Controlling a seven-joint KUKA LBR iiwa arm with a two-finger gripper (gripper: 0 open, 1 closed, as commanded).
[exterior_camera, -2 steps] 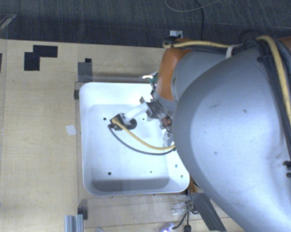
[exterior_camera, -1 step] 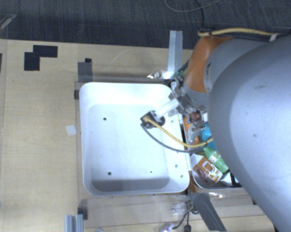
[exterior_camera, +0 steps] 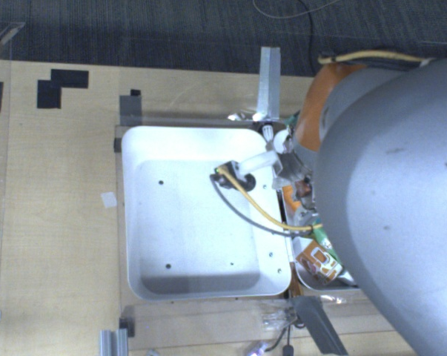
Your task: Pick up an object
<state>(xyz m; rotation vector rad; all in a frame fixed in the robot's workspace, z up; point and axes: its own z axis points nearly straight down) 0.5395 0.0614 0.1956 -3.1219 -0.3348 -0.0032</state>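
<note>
Camera view, looking down on the bench (exterior_camera: pixel 53 221): the big grey arm (exterior_camera: pixel 390 199) comes in from the right and covers nearly all of the right bin (exterior_camera: pixel 300 274). Only a thin strip along that bin's left wall is on show. The orange band (exterior_camera: pixel 316 110) sits up by that bin's far-left corner. The gripper (exterior_camera: pixel 288 170) hangs pretty much over the divide between the two bins, toward their far edge. Honestly I can't tell if it's spread or pressed together, because the wrist hardware blocks it.

Stuff to pick: a brown and orange packet (exterior_camera: pixel 317 262) with white print lies in the right bin's near-left corner. A green item (exterior_camera: pixel 323 237) is just beyond it, touching or nearly so, can't say which. A small orange thing (exterior_camera: pixel 303 191) sits further up against the left wall, close to the gripper.

The left bin (exterior_camera: pixel 193 221) sits just beside the right one, with its right wall next to it. There are a couple of black patches (exterior_camera: pixel 60 87) on the bench toward its far-left corner.
</note>
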